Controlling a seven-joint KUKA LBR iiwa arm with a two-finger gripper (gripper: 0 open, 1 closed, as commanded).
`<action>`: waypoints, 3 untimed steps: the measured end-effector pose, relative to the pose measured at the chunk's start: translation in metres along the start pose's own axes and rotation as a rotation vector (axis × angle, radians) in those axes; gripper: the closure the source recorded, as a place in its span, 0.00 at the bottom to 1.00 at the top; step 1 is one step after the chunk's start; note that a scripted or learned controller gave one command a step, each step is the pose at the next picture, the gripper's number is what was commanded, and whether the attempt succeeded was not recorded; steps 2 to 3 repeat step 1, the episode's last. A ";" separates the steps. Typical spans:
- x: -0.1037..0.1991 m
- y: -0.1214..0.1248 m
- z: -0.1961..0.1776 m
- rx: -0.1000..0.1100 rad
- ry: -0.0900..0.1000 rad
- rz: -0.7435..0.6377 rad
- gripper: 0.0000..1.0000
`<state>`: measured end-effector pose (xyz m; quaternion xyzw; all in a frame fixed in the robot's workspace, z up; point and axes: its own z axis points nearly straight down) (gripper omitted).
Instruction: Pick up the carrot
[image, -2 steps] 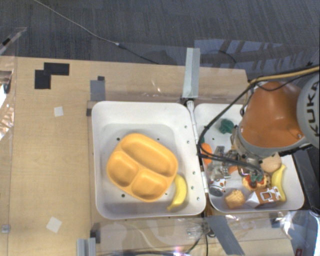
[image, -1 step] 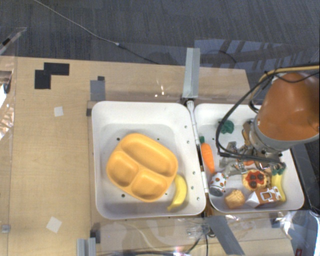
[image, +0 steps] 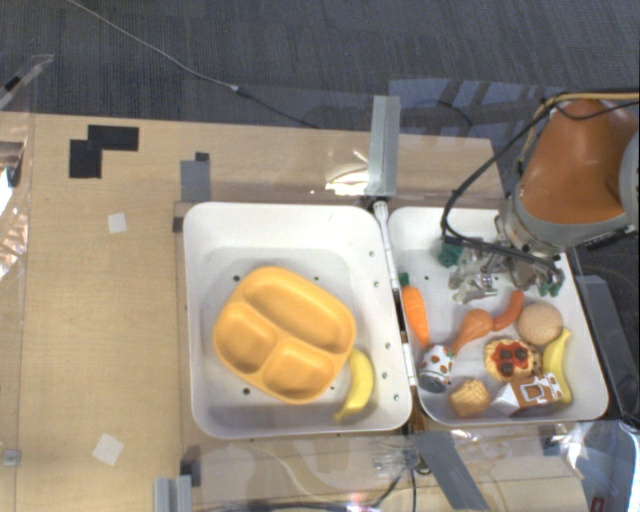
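Observation:
The orange carrot (image: 414, 315) with a green top lies in the right bin (image: 420, 232), tight against its left wall, pointing toward the front. My gripper (image: 478, 277) hangs under the orange wrist band over the back middle of that bin. It is to the right of the carrot and a little behind it, clear of it. Nothing shows held in it.
A chicken drumstick (image: 470, 328), sausage (image: 510, 308), round bun (image: 540, 322), pizza slice (image: 510, 357), banana (image: 555, 365), small ball (image: 435, 368), pastry (image: 470, 398) and carton (image: 537, 392) crowd the right bin. The left bin (image: 210, 240) holds a yellow divided plate (image: 285, 335) and a second banana (image: 357, 385).

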<state>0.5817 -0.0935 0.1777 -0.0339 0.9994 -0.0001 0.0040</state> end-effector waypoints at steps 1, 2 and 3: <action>-0.001 0.001 -0.001 0.000 -0.002 -0.001 0.00; -0.001 0.001 -0.001 0.000 -0.002 -0.001 0.00; -0.001 0.001 -0.001 0.000 -0.002 -0.001 0.00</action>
